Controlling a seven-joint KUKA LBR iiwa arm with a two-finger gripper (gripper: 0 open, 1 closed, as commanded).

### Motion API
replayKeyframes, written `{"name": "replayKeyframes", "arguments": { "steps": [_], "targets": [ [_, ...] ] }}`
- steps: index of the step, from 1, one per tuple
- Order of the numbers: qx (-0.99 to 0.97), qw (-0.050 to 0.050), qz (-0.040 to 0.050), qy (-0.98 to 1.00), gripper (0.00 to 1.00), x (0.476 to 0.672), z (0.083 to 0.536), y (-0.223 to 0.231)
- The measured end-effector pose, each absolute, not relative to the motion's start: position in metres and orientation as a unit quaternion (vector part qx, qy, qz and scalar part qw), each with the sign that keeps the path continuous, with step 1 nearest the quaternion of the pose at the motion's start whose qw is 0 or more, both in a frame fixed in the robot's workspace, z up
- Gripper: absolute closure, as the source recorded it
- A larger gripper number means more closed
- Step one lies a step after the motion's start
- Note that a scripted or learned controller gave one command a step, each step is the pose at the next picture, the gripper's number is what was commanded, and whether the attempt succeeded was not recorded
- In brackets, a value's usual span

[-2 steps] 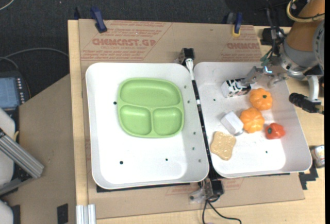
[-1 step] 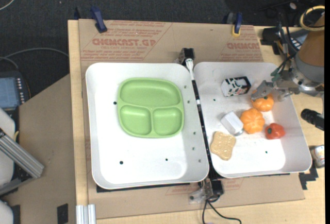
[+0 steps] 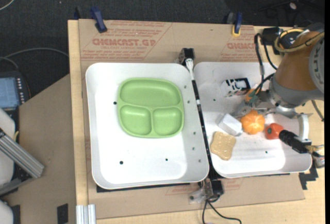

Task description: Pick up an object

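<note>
My gripper [image 3: 257, 106] hangs low over the right bin [image 3: 247, 165], reaching in from the right under the grey wrist with its orange band. Directly below and touching or nearly touching it sits an orange round fruit [image 3: 252, 123]. A small red object [image 3: 273, 130] lies just right of the fruit. To the fruit's left is a white block [image 3: 230, 124], and a tan slice of toast [image 3: 223, 145] lies in front of that block.
The left bin [image 3: 103, 140] holds a green divided plate [image 3: 150, 107]. The raised rims of the two bins meet along the middle [image 3: 198, 115]. The arm covers the right bin's far right side.
</note>
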State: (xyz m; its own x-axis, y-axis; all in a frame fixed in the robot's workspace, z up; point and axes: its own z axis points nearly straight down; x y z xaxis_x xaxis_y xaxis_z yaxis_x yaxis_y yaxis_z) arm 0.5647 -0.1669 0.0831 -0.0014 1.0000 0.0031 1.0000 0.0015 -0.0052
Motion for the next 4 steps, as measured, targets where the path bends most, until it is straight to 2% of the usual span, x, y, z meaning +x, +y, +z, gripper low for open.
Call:
{"name": "replayKeyframes", "arguments": {
  "steps": [1,2,3,4],
  "targets": [
    [-0.707,-0.002,-0.0014,-0.707,1.00,0.568,0.096,-0.170],
    [-0.705,0.000,-0.0011,-0.709,1.00,0.574,0.114,-0.092],
    [-0.703,-0.002,-0.0044,-0.711,1.00,0.588,0.190,0.004],
    [-0.708,-0.003,-0.0026,-0.706,1.00,0.563,0.268,-0.020]
  ]
}}
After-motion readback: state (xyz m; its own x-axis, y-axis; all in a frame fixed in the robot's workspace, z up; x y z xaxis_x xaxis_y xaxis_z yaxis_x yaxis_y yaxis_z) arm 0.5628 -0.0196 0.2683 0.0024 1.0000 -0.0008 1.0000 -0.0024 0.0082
